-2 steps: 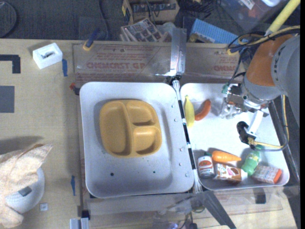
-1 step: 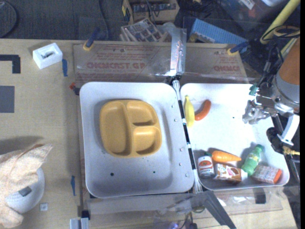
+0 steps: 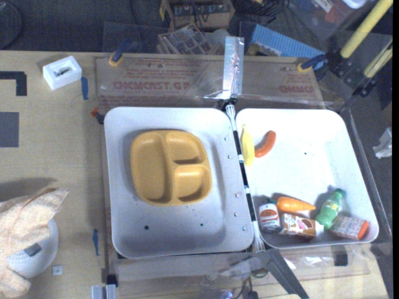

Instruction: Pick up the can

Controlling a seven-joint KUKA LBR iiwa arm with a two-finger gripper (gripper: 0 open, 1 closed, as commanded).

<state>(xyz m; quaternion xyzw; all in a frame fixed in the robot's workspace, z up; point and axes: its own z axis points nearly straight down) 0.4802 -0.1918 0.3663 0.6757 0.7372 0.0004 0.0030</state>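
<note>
The can (image 3: pixel 269 217) is small, with a white and red label. It stands in the front left corner of the right bin (image 3: pixel 312 148), close to the divider between the bins. An orange carrot (image 3: pixel 295 204) lies just behind and to the right of it, and a brown and white carton (image 3: pixel 298 225) touches its right side.
A green bottle (image 3: pixel 330 208) and a red-ended packet (image 3: pixel 350 227) lie further right along the front wall. A red sausage (image 3: pixel 265 144) and a yellow piece (image 3: pixel 247 146) rest at the bin's back left. The left bin (image 3: pixel 124 229) holds a yellow divided plate (image 3: pixel 170 166).
</note>
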